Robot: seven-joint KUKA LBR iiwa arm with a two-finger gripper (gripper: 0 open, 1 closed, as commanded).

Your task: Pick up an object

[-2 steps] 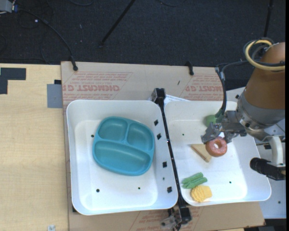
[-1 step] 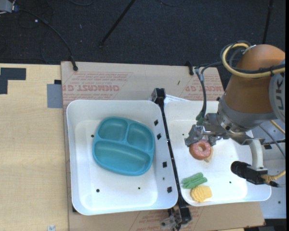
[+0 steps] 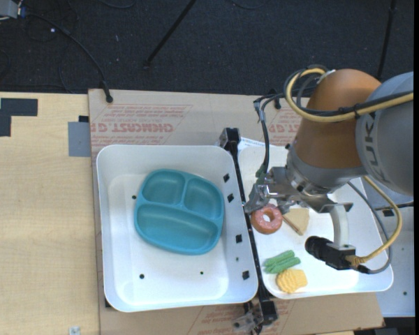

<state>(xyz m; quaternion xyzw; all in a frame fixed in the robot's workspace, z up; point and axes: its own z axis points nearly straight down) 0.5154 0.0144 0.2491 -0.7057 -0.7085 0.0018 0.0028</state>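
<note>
Gripper [image 3: 264,202] sits right above one doughnut [image 3: 267,220], grip unclear; one cheese wedge [image 3: 297,220] beside, right-centre.

Colours shown: two white bins [image 3: 119,187], the farther from the claw [image 3: 260,197] holding a teal divided plate [image 3: 179,211]. Just below the claw, a pink-frosted doughnut [image 3: 267,220] is lying beside a pale yellow wedge [image 3: 297,220]; farther below, green beans [image 3: 281,262] and yellow corn [image 3: 291,280].
</note>
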